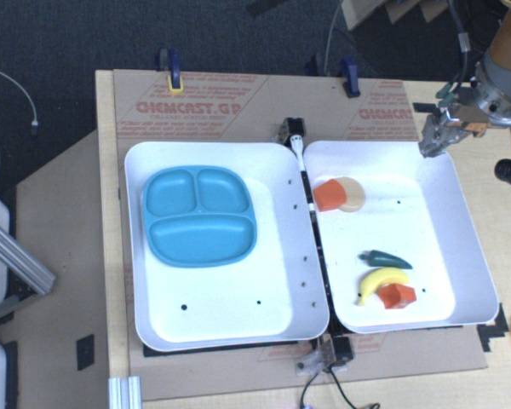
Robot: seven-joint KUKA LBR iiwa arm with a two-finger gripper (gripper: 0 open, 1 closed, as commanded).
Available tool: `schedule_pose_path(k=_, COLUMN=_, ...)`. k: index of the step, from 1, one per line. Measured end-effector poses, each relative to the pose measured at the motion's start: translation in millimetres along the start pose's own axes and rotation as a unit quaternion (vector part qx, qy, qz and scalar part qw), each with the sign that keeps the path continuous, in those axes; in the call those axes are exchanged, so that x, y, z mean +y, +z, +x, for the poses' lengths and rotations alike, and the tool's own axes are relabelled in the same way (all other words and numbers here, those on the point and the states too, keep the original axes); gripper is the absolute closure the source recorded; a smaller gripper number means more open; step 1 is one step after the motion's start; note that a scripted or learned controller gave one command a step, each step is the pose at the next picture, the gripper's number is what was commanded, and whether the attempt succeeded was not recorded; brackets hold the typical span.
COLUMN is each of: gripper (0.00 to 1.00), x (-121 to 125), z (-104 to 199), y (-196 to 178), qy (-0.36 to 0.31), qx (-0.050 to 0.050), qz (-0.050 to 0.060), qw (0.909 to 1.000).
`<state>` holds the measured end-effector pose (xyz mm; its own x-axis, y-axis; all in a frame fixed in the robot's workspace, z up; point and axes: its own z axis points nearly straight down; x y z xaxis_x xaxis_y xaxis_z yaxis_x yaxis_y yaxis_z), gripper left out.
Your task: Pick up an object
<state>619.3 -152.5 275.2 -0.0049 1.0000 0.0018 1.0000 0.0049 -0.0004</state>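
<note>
Your gripper (pixel 433 143) hangs over the right bin's (pixel 460 228) far corner; finger state unreadable; banana (pixel 376 283) untouched; nothing picked yet.

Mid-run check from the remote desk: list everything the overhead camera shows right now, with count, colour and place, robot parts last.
Bins: two, white, side by side on the bench.
Divided plate: one, blue, three compartments, in the left bin.
Orange-red block: one, upper left of the right bin, touching the tan disc.
Tan disc: one, just right of that block.
Green pepper-like item: one, dark green, lower part of the right bin.
Banana: one, yellow, just below the green item.
Red block: one, against the banana's right end.
Clamps: two, blue, at the board's far edge.
Gripper: one, grey, above the right bin's far right corner, nothing visibly held; finger state unclear.
</note>
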Motion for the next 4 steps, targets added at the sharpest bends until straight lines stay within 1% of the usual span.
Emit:
schedule_pose_path(k=2, gripper=1.00, x=-46.0, z=109.1, y=16.1, qy=0.000, qx=0.000, qz=0.002, qw=1.0000)
schedule_pose_path(k=3, gripper=1.00, x=-59.4, z=163.8, y=34.6, qy=-0.001, qx=0.000, qz=0.002, qw=1.0000)
schedule_pose_path(k=4, gripper=1.00, x=-67.1, z=218.2, y=49.3, qy=-0.001, qx=0.000, qz=0.002, qw=1.0000)
